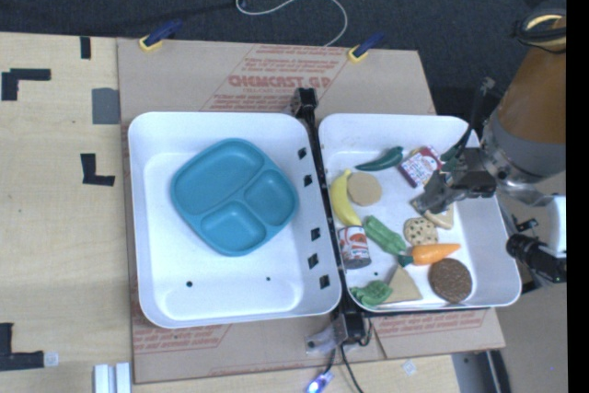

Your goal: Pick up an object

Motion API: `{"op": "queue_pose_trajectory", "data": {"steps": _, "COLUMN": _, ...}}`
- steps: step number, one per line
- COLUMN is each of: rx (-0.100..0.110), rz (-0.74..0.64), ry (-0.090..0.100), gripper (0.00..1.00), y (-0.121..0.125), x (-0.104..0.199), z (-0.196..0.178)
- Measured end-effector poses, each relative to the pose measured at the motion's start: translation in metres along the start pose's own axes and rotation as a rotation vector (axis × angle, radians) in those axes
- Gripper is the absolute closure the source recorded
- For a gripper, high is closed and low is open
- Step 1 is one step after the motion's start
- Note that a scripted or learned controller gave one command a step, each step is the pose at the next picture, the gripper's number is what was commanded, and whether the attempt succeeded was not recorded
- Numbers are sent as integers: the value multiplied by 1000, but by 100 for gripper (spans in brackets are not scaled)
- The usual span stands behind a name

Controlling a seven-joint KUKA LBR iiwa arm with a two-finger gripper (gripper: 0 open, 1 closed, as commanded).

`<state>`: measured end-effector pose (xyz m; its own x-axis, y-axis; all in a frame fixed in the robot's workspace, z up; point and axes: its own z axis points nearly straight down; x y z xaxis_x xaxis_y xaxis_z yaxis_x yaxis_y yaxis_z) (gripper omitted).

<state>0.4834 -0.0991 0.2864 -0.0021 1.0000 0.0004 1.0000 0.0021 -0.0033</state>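
The right bin [479, 294] holds several toy foods: a yellow banana [342, 198], a tan round biscuit [364, 190], a dark green chili [379, 160], a red packet [419, 167], a green pickle [385, 235], a chip cookie [420, 230], an orange carrot [434, 252], a brown patty [450, 280], a small can [355, 246] and a tan wedge [402, 286]. My gripper [436, 195] hangs low over the bin's right middle, just above the chip cookie and right of the red packet. A pale piece [440, 218] lies right under it.
The left bin [152, 290] contains a blue divided plate [235, 195]. A black divider clip [306, 100] joins the bins at the top. The arm's grey body [529, 138] covers the right bin's far right edge. Cardboard lies beneath both bins.
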Motion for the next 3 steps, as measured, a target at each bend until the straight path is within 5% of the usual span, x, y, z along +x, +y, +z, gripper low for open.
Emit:
{"op": "queue_pose_trajectory", "data": {"steps": 1, "rx": 5, "rz": -8, "ry": 3, "gripper": 100, "y": -1, "x": 95, "z": 55}}
{"op": "queue_pose_trajectory", "data": {"steps": 2, "rx": -9, "rz": -1, "ry": 0, "gripper": 100, "y": 1, "x": 98, "z": -17}}
{"op": "queue_pose_trajectory", "data": {"steps": 3, "rx": 2, "rz": 0, "ry": -1, "gripper": 100, "y": 0, "x": 125, "z": 23}}
